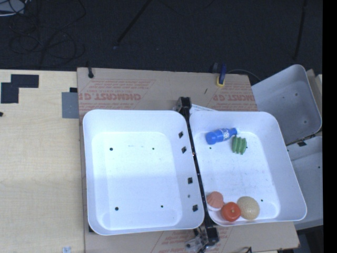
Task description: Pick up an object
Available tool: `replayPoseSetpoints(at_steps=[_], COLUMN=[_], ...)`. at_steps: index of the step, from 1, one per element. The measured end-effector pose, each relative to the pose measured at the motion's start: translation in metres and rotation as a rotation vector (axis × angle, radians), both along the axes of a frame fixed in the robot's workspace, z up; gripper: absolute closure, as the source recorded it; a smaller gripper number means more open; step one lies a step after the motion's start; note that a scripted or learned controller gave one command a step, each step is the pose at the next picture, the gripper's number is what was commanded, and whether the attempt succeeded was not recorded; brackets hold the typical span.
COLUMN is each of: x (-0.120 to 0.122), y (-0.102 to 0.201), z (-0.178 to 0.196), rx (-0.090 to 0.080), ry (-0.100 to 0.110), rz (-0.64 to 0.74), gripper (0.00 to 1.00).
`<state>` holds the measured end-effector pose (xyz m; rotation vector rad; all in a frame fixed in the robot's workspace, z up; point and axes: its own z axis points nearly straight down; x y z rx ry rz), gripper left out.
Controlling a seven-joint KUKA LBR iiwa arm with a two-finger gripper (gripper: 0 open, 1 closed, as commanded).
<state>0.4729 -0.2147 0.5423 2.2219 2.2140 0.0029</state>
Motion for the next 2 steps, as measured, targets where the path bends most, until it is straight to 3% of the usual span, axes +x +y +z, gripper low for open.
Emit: replayPoseSetpoints(at_steps=[1,2], x=[0.004,0.003], y=[0.001,0.035], z=[0.005,-0.005], rx=[0.001,0.004], ry=[0.008,0.008], rz=[0.006,0.007], gripper=[1.0,1.0])
